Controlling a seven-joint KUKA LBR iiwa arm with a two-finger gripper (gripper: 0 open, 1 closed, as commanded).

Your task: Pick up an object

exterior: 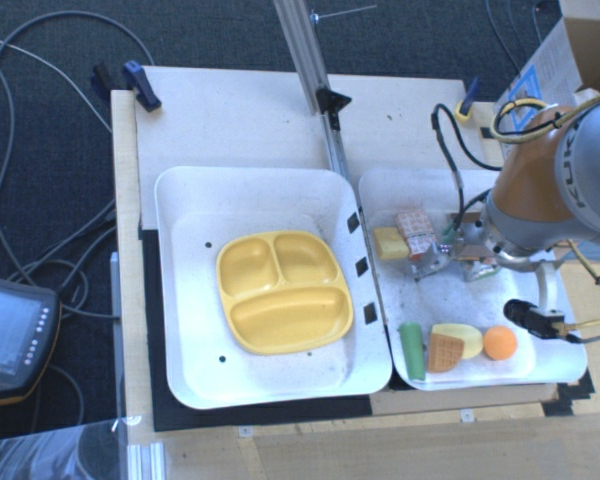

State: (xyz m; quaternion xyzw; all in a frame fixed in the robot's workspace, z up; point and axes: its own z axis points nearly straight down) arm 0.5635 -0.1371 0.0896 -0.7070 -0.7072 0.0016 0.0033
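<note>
Left bin [180, 268]: holds a yellow divided plate [284, 291].
Right bin [400, 183]: small patterned box [415, 230] beside yellow block [388, 243], far left part.
Hand [427, 261]: low, just beside the box; finger state unclear.
Near edge: green stick [411, 349], orange ball [499, 343].

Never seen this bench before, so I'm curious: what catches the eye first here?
The yellow divided plate in the left bin stands out most. The grey and orange arm reaches over the right bin, where an orange ball sits near the front edge.
</note>
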